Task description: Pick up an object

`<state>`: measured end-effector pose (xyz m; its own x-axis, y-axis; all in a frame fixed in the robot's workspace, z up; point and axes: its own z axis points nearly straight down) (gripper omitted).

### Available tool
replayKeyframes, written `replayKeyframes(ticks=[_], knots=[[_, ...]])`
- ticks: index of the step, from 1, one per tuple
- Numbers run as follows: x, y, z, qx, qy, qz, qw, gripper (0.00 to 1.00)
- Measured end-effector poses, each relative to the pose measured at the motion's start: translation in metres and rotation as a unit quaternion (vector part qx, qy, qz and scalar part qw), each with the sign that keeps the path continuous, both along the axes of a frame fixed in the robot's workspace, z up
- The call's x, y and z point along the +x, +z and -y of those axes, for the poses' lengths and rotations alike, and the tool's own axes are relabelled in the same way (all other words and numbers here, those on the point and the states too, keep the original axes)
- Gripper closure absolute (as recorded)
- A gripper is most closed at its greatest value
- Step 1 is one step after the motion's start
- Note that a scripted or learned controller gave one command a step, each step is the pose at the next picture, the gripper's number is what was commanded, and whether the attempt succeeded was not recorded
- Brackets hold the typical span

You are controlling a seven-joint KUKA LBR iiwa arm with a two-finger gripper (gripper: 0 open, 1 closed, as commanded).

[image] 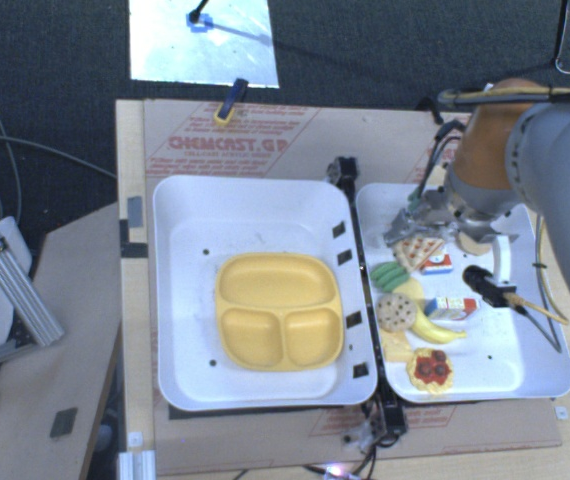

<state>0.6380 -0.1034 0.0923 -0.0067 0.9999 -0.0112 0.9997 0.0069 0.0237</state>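
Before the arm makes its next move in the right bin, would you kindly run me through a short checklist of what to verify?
1. Gripper is over the right bin: ok.
2. A target lies near it, the waffle toy just below: ok.
3. Nothing visibly held yet: cannot tell.
4. Toys are crowded; cookie, banana and green pod touch or overlap: not ok.
5. Yellow tray sits alone in the left bin: ok.

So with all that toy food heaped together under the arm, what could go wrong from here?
The end effector hangs over a tight cluster: a waffle-like piece, green pea pod, cookie and banana lie touching or nearly so. It may nudge neighbours or snag two at once. Flat pieces like the pizza could slip away.
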Motion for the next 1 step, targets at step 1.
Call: replayKeyframes(ticks=[1], knots=[[0.0032,0.0142,0.001,0.0019,-0.001,0.003,1.0,1.0]])
